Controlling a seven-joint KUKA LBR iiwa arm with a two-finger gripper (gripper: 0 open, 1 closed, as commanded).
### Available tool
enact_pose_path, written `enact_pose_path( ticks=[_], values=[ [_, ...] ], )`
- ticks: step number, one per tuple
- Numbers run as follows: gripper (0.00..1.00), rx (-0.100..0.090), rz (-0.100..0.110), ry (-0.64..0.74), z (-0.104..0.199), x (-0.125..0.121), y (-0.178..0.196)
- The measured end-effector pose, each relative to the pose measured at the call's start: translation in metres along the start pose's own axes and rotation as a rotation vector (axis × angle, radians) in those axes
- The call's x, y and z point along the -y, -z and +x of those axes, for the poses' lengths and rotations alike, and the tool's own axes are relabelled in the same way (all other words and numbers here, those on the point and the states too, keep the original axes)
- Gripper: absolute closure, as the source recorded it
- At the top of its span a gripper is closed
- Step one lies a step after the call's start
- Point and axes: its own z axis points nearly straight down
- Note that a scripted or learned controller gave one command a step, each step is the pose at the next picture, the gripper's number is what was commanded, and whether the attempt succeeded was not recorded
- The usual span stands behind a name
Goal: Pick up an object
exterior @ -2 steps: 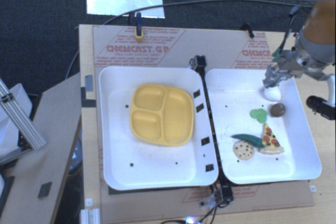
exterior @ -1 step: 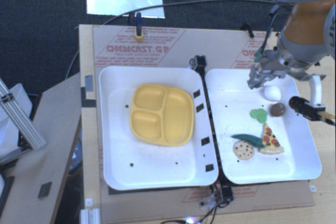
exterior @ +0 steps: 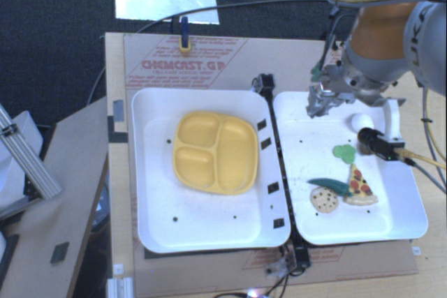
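The end effector (exterior: 323, 102) is being held over the right bin's (exterior: 401, 230) far left corner; whether it is open cannot be told. The pizza slice (exterior: 359, 185), cookie (exterior: 324, 199) and green pieces are lying toward the near edge, well apart from it.

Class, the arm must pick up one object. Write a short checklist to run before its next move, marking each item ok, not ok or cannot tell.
1. Objects lie in the right bin: pizza slice, cookie, green piece: ok.
2. Gripper over that bin: ok.
3. Gripper above an object: not ok, bare floor below.
4. Finger opening: cannot tell.
5. Yellow tray out of the way in the left bin: ok.
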Motion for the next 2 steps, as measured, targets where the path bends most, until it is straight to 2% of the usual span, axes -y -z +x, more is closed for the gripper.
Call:
enact_pose_path(
  ticks=[2],
  values=[
    [1.0, 0.0, 0.001, 0.0, 0.106, 0.013, -0.003]
  ],
)
